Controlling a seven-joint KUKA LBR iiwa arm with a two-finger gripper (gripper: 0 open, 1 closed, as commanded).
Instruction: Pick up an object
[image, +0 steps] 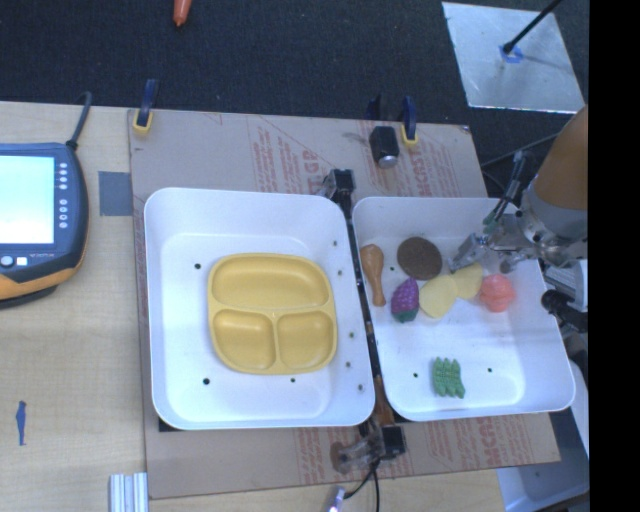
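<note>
Wooden bench (70, 400), dark carpet floor (280, 50)

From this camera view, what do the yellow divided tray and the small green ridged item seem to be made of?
The yellow divided tray looks like moulded plastic, matte to slightly satin: uniform colour, soft rounded compartment edges. The small green ridged item is probably plastic or rubbery toy food, judging by its saturated even colour; it is too small to tell the finish.

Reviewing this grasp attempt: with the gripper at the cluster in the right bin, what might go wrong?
The gripper hangs at the upper edge of a tight cluster: brown disc, yellow pieces, pink ball and purple piece nearly touch. It may pinch two items or knock neighbours aside. The round pink ball could also roll away when nudged.
</note>
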